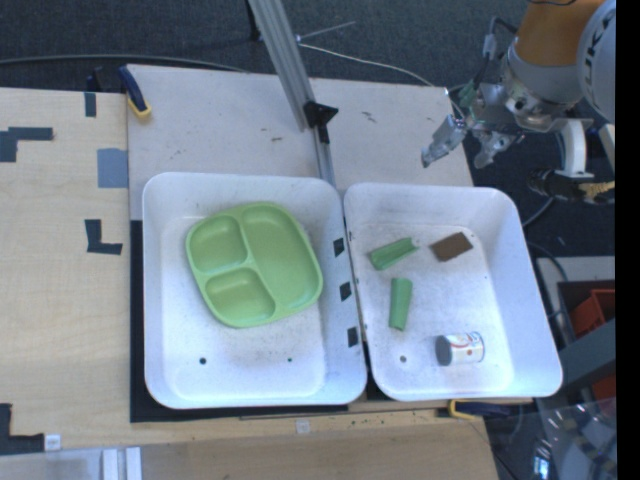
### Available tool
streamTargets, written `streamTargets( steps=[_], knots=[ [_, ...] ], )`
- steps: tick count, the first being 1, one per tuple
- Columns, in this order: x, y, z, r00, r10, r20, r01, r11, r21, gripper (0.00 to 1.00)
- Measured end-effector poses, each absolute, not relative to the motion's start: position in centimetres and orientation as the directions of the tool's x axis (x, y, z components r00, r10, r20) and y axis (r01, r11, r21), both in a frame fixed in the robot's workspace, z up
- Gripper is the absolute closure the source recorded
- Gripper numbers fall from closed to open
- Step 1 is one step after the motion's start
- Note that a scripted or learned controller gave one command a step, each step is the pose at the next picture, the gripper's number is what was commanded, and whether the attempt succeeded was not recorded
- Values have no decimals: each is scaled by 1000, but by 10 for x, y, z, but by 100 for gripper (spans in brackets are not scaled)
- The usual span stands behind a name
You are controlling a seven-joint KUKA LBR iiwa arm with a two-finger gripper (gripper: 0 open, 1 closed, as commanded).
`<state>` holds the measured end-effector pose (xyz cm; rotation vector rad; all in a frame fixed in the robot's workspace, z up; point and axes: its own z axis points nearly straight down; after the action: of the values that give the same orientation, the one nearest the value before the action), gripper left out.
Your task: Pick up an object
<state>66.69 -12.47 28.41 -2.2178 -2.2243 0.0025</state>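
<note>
The gripper (465,143) hung with jaws apart, and the small can (459,348) looked light but slippery, best grabbed around its middle.

the right bin (505,218) has open floor along its top edge and down its left side near the front. two green blocks (393,253) (400,303) lie close together in the middle, a brown block (451,246) just right of the upper one, a small can (459,348) near the front. the green tray (254,263) takes up most of the left bin (160,348). a slanting metal post (285,48) crosses above the divide.
</note>
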Motion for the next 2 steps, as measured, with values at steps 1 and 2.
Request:
streamTargets(
  steps=[1,2],
  knots=[
    [667,-125,284,-3,1000,-1,1000,3,-2,0],
    [674,-119,234,-3,1000,-1,1000,3,-6,0]
  ],
)
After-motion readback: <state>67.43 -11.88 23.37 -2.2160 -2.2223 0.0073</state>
